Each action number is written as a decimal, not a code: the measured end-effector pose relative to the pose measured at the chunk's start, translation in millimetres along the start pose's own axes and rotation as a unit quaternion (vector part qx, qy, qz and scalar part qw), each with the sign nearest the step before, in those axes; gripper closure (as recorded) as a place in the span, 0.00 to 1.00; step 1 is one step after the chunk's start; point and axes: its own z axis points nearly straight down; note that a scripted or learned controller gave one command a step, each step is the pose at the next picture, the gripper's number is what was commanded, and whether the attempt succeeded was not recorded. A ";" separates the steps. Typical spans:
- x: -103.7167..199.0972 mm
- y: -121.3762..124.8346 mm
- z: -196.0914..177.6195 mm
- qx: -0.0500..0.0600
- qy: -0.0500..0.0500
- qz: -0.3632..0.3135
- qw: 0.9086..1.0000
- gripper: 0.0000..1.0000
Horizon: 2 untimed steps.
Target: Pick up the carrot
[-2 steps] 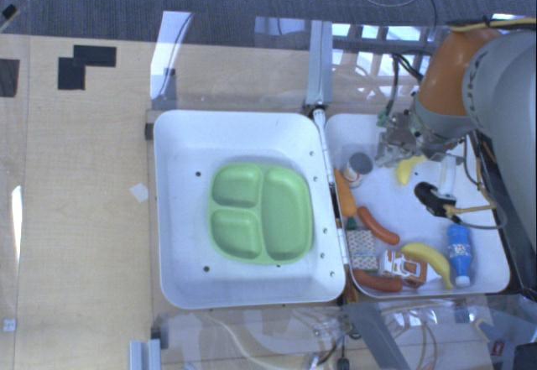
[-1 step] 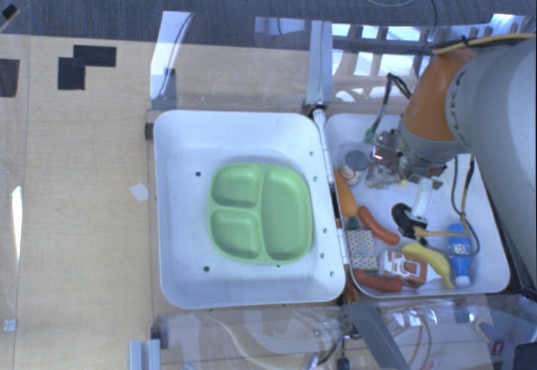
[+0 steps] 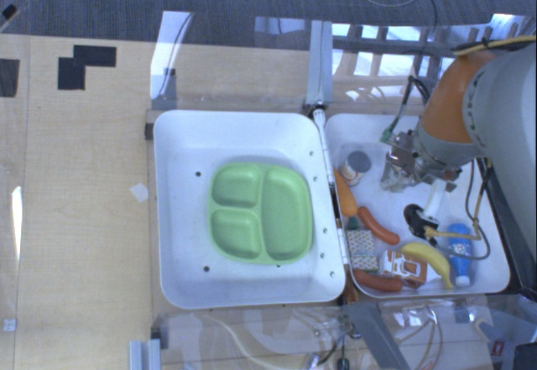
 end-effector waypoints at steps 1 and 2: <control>-1.1 51.4 -78.5 0.003 -0.002 -0.040 0.999 1.00; 10.0 74.6 -50.3 0.003 -0.002 -0.052 0.999 1.00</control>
